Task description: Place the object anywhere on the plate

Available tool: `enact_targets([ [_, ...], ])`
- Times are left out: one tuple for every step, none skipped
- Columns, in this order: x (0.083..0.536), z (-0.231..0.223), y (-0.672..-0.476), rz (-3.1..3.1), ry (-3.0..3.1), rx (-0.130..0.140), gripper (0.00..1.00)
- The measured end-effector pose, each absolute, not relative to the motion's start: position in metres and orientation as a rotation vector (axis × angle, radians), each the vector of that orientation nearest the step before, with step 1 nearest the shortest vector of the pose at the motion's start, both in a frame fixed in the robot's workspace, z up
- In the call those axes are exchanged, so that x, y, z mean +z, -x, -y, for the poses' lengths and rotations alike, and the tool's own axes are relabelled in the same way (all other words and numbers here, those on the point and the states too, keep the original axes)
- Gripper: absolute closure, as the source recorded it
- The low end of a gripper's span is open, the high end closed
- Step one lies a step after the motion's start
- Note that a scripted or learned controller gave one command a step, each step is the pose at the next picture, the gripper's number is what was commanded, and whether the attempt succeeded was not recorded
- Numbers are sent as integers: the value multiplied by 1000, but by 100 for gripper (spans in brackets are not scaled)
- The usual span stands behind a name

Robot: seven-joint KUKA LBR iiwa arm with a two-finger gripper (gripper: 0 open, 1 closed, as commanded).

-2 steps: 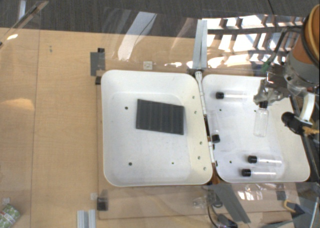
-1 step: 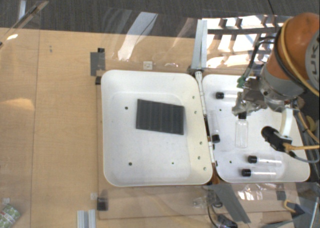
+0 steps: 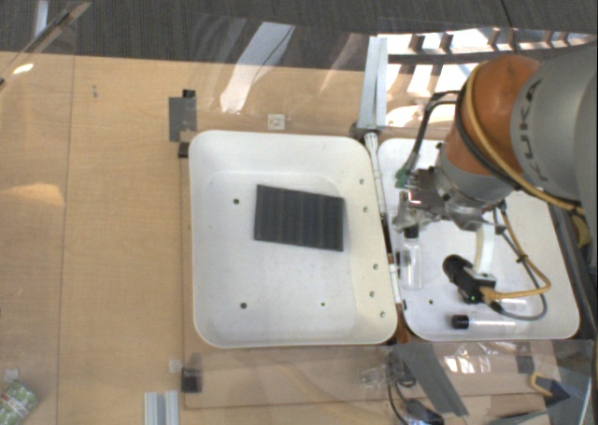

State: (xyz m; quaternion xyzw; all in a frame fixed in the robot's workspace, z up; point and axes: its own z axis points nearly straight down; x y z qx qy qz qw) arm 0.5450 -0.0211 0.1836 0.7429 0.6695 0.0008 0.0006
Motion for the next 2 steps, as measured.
enact_targets([
  [185,-27,-505,-2173,-2266,6,100],
  [185,-81,-511,-2184,-2256,6,100],
])
